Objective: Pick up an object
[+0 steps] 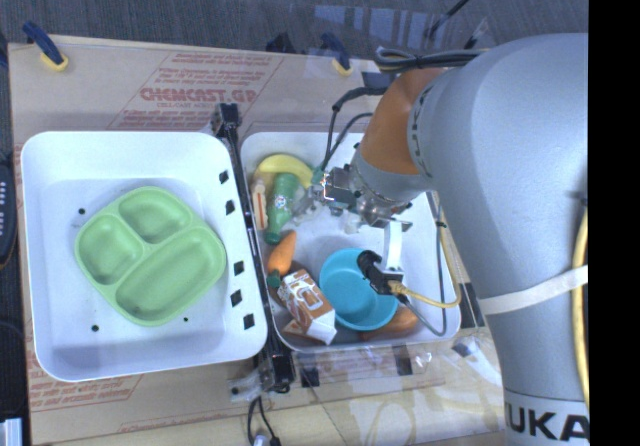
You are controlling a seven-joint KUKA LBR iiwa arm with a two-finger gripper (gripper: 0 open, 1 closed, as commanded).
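Just left of the jaws, in the right bin (322, 232), lies a banana (284, 168), its long axis pointing toward the jaws, with a green item (279, 202) just beside it. We cannot tell whether the jaws are spread or pressed together. A carrot (281, 252), carton (305, 304) and bowl (352, 292) crowd the side below the jaws; the bin wall hems the banana's far edge.

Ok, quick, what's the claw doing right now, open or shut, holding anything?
Claw: cannot be told, the arm hides its tips. It is over the right bin, near the blue bowl.
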